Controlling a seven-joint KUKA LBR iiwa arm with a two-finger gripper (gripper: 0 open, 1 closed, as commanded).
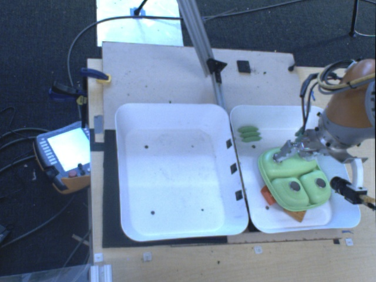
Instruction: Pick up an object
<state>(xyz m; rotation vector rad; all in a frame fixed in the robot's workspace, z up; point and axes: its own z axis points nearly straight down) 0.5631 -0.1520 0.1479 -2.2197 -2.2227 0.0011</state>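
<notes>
A large pale green moulded tray-like object point(295, 180) with two grey-dotted lobes lies in the right bin point(252, 216). An orange piece point(294, 214) pokes out from under its near edge. A small dark green ridged object point(249, 134) lies at the back left of the same bin. My gripper point(289, 151) reaches in from the right and sits low over the back edge of the pale green object, touching or nearly touching it. Nothing is seen lifted.
The left bin point(126, 175) stands beside the right one, with black clips point(233, 168) along the shared wall. A metal pole point(197, 31) slants over the bench at the back. A pendant with a lit screen point(63, 153) rests off the bench's left side.
</notes>
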